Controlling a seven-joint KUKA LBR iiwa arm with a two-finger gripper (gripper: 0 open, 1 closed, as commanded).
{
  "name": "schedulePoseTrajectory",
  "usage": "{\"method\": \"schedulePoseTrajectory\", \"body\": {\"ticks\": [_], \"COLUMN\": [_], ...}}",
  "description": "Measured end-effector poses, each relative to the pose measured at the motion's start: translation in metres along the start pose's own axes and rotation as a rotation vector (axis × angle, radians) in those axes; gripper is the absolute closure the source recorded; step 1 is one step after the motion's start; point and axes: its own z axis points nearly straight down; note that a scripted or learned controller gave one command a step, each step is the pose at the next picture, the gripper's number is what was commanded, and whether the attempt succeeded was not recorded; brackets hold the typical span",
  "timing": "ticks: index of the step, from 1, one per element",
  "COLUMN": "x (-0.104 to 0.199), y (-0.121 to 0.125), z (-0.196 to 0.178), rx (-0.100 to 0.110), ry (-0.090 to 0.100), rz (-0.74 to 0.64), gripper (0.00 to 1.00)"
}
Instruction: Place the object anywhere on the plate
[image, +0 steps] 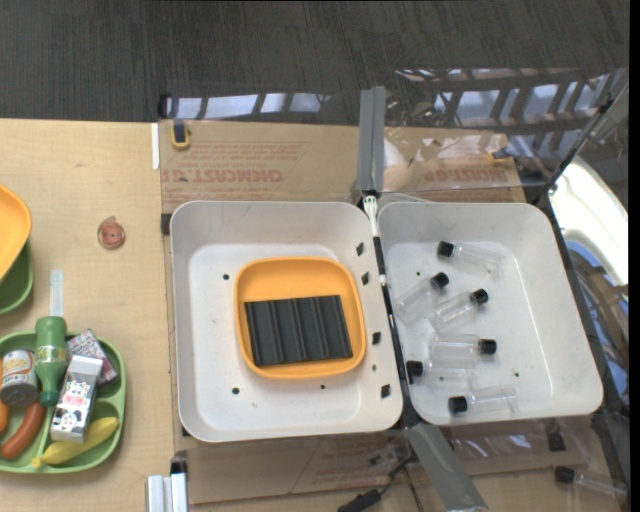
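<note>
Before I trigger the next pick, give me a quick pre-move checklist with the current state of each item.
1. Plate in place: the orange plate sits inside the left bin, roughly centred. Ok.
2. Plate surface free for a drop: a dark ribbed block covers most of its middle, leaving bare rim around it. Not ok.
3. Objects available: several clear vials with black caps lie in the right bin. Ok.
4. Vials separated enough for a clean grasp: some lie close together near the bin's middle. Cannot tell.
5. Vial already on the plate: none there. Not ok.
</note>
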Motion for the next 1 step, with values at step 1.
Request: {"method": "schedulePoseTrajectory", "body": {"ticks": [1], "x": [0.0074], "y": [-0.0091], "z": [0.0193], "rx": [0.0], "ry": [0.001], "rz": [-0.253], "gripper": [0.0]}}
